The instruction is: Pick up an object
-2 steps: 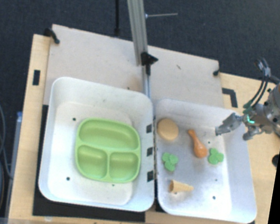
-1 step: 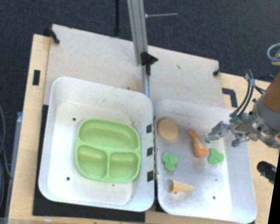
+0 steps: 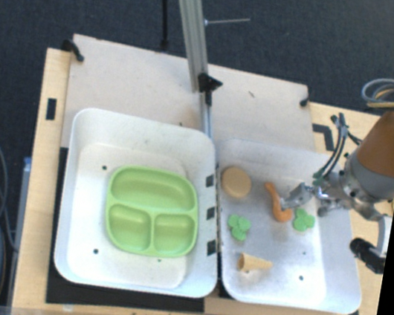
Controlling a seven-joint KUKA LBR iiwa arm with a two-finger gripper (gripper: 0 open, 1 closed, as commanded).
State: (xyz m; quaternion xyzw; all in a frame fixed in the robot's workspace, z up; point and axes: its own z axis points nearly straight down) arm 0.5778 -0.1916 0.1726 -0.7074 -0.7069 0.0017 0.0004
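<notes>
While the gripper (image 3: pixel 300 197) is hovering just beside the orange curved toy (image 3: pixel 276 203) in the right bin (image 3: pixel 333 286), its grasp state is unreadable. Toy is looking light, stiff, slick; pinching across its mid-curve seems best.

Bright, even overhead light; soft shadows; slightly blurry, low-resolution picture.
</notes>
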